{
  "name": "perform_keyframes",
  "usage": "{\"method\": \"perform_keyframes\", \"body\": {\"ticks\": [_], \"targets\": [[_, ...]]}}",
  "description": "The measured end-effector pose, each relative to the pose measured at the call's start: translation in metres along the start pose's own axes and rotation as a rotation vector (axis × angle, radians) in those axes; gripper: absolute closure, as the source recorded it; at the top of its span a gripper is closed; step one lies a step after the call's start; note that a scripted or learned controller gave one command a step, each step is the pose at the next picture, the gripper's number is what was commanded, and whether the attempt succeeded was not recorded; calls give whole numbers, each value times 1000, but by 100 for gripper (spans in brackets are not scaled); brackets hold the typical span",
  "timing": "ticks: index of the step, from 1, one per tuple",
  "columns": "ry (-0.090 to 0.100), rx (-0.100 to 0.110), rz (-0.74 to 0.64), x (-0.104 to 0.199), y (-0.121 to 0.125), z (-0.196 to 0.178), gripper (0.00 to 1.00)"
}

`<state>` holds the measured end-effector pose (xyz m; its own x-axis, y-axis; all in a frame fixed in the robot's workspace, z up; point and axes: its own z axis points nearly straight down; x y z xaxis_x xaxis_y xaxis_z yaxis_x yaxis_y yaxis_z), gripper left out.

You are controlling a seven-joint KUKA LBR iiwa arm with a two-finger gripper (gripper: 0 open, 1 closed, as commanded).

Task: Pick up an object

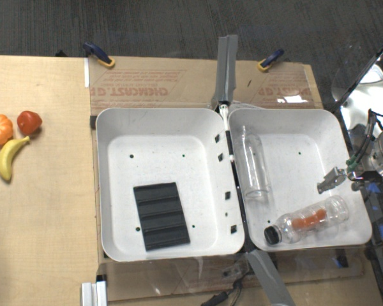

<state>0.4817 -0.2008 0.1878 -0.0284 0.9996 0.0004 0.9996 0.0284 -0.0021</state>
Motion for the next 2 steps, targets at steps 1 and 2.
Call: {"method": "perform_keyframes", "body": {"ticks": [1, 2], "targets": [[1, 0, -102, -10, -5, 49, 0], [-3, -3, 24, 39, -2, 51, 0]]}}
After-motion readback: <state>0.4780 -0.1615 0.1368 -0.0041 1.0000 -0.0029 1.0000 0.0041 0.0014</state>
